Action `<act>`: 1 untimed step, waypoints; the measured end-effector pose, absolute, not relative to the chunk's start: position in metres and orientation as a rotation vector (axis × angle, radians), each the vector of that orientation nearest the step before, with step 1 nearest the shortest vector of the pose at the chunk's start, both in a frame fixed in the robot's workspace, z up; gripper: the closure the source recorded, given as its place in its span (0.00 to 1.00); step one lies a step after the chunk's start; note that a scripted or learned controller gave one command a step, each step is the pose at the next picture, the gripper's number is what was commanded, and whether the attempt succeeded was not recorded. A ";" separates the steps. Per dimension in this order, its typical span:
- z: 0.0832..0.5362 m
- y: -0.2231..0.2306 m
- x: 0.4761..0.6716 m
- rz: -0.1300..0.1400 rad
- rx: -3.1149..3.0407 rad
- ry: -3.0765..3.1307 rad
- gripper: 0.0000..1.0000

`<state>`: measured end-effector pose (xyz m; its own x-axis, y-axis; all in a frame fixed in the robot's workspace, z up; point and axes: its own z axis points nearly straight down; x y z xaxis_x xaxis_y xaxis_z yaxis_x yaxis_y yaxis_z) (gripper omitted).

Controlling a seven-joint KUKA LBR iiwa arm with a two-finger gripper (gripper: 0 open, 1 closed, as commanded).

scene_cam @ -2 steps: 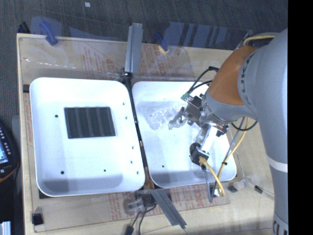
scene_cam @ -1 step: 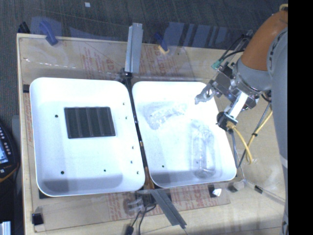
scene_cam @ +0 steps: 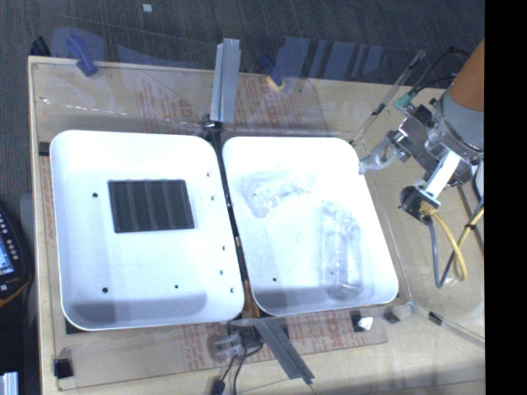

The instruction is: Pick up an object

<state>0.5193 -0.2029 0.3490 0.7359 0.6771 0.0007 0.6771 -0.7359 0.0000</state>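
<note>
Clear plastic bottle point(scene_cam: 342, 249), lying on its side in the right bin point(scene_cam: 375, 220), is the likeliest thing to pick: it sits below and to the left of the tool point(scene_cam: 370, 161), which hangs over the bin's upper right corner. It looks empty, so I judge it light, thin-walled and slick; it would dent under a hard squeeze and could roll or squirt out sideways. The best hold is probably across the narrow width of the body near its middle, fingers on either long side, not along its length.

Further left of the tool, in the same bin, lies a crumpled piece of clear film or bag point(scene_cam: 272, 189), apart from the bottle. That one seems soft, nearly weightless and shapeless; a pinch on a raised fold would be needed, and it could slip free.

The left bin point(scene_cam: 74, 220), well away from the tool, carries a flat dark ribbed panel point(scene_cam: 151, 205), which offers little edge to grip.

Whether the tool is spread or pressed together I cannot tell; nothing is visible between its tips.
</note>
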 end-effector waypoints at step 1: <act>0.215 -0.200 0.518 0.009 -3.111 -0.393 0.00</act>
<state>0.5177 -0.2002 0.2146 0.9686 0.2486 -0.0051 0.2486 -0.9686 -0.0066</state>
